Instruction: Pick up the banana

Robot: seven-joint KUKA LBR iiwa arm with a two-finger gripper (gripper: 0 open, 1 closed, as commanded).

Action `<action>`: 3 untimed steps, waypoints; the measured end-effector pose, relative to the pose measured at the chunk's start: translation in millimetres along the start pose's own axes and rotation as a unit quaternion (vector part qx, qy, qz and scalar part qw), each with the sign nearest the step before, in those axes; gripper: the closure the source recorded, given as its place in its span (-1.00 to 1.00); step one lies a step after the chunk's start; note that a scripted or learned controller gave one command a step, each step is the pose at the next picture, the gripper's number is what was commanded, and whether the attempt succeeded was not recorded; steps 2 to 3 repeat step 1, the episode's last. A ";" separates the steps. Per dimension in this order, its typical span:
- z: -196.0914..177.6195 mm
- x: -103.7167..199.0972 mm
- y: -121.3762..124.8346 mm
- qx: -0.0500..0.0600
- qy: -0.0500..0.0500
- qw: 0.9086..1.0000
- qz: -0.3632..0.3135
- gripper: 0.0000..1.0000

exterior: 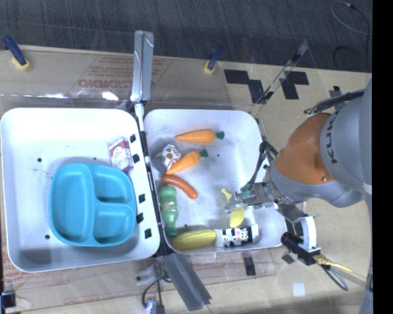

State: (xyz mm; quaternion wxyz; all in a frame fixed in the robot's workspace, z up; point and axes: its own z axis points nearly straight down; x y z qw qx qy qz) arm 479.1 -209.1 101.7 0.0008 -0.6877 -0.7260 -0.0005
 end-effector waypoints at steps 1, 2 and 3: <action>-116.1 30.5 12.0 0.001 0.000 0.997 0.074 1.00; -116.1 30.5 12.0 0.001 0.000 0.997 0.074 1.00; -116.1 30.5 12.0 0.001 0.000 0.997 0.074 1.00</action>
